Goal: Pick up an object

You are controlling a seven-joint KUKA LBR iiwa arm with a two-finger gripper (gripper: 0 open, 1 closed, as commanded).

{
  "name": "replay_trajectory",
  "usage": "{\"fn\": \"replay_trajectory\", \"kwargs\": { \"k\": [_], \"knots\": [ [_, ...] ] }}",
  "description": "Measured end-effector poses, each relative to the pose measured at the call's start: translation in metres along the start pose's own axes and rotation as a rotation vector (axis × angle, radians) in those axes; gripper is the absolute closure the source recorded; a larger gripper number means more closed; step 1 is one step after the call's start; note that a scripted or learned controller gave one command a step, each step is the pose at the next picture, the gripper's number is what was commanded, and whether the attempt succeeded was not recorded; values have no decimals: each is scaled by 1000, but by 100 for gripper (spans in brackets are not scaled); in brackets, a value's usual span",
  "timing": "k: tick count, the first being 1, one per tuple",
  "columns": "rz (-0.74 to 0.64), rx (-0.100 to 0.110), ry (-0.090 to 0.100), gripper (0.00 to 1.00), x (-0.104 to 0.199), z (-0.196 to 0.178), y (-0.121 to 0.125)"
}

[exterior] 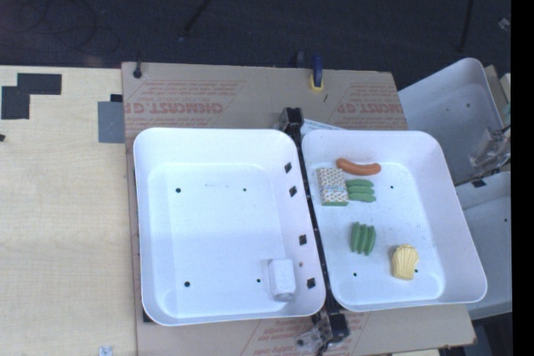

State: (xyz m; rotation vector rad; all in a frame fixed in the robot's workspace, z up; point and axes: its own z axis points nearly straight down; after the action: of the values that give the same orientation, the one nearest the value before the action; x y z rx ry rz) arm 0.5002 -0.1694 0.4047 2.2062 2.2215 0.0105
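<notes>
Pick not begun: pincer state cannot be told; candidates lie in right white plastic bin (455,204), e.g. small yellow ridged toy (405,262) near its front, needing a descent over one.

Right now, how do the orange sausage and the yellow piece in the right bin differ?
The orange sausage is long, thin and lies crosswise near the bin's far side; the yellow piece is short, stubby and ridged, near the near right corner. Both lie loose on the right bin floor, touching nothing.
</notes>
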Motion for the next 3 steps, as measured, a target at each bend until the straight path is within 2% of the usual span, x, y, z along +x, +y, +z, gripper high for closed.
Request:
{"fn": "replay_trajectory", "kwargs": {
  "k": [1, 2, 3],
  "knots": [
    [3, 21, 6, 100, 49, 76, -3],
    [0, -1, 1, 100, 118, -45, 60],
    [13, 17, 2, 100, 49, -26, 13]
  ]
}}
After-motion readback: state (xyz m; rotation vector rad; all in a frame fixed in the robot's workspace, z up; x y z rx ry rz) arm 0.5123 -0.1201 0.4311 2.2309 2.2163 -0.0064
